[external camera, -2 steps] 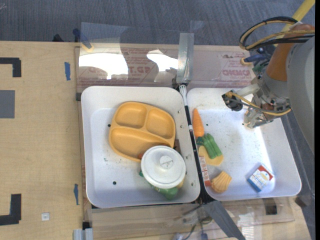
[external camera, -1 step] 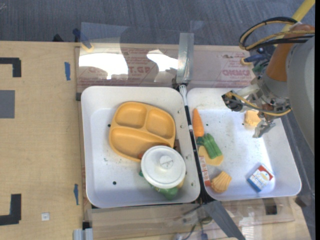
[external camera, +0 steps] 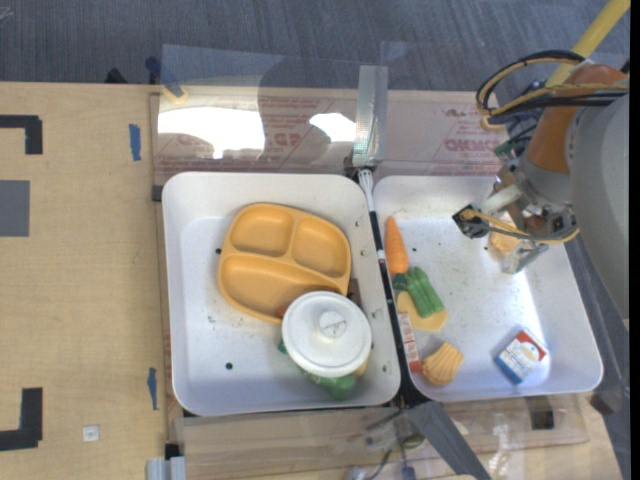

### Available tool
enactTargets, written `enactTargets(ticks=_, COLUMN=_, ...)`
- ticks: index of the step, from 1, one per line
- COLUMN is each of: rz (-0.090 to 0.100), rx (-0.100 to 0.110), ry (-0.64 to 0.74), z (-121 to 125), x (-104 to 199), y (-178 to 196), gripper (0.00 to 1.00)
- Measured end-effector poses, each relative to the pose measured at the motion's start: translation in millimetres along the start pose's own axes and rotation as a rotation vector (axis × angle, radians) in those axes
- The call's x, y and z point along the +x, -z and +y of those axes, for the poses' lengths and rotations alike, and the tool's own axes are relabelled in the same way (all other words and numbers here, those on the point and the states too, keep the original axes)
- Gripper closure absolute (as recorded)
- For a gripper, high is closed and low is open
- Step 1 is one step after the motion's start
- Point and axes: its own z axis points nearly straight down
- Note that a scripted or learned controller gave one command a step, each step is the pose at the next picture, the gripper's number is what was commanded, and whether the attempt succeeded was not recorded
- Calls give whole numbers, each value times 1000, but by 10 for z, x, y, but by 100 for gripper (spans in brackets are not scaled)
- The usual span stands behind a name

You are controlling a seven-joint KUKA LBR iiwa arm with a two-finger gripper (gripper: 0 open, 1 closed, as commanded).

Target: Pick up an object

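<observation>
In the right bin (external camera: 560, 363), the middle floor lies bare between the toys crowded along its left wall, namely the carrot (external camera: 396, 246), the green piece (external camera: 421, 290) and the croissant (external camera: 443, 363), and the small carton (external camera: 520, 356) near the lower right corner. The left bin (external camera: 185, 298) is tighter: the orange divided plate (external camera: 285, 258) and the white lidded cup (external camera: 327, 333) touching its lower edge take the centre, leaving only strips of bare floor down the left side and along the lower left.

Gripper (external camera: 497, 236) over the right bin (external camera: 570, 368), above carrot (external camera: 396, 245), small carton (external camera: 521, 355).
</observation>
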Motion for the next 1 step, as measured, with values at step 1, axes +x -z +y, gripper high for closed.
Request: enactTargets(ticks=1, rz=-4, rx=0, ry=-51, z=-252, x=224, y=-3, gripper=0)
